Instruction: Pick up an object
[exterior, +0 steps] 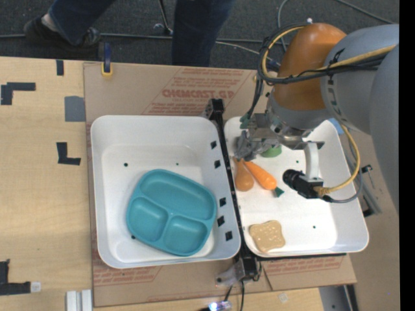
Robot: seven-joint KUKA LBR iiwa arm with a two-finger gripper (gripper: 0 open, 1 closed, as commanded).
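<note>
In the right bin (337,238) lie an orange carrot (261,174) with a green tip, a rounder orange piece (244,179) beside it, and a slice of toast (267,236) near the front. A green object (271,151) peeks out under the wrist. My gripper (247,146) hangs over the right bin's left side, just above the orange pieces. Nothing shows between its fingers.
The left bin (107,141) holds a teal divided plate (171,211). A black divider (224,173) separates the bins. Cables loop around the wrist, and a black fitting (301,184) sits by the carrot. A person's legs (194,18) stand behind the bench.
</note>
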